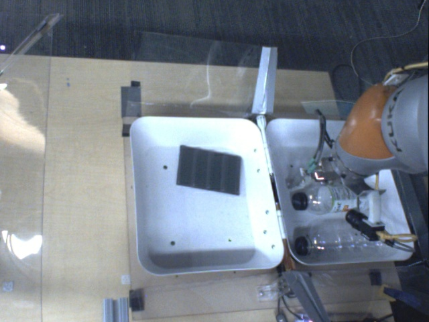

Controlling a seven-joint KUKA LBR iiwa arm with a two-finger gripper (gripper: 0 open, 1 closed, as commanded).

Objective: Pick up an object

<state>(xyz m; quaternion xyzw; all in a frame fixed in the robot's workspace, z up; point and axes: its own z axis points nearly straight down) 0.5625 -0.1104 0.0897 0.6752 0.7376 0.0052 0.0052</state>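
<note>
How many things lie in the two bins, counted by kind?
Clear plastic bottles with black caps: 2, one under the arm and one near the front wall, both in the right bin.
Dark ribbed flat pads: 1, in the left bin.
Total: 3

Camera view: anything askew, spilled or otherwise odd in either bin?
Nothing spilled or damaged. The dark ribbed mat lies flat but slightly skewed in the left bin. Two clear plastic bottles lie on their sides in the right bin below the arm.
</note>
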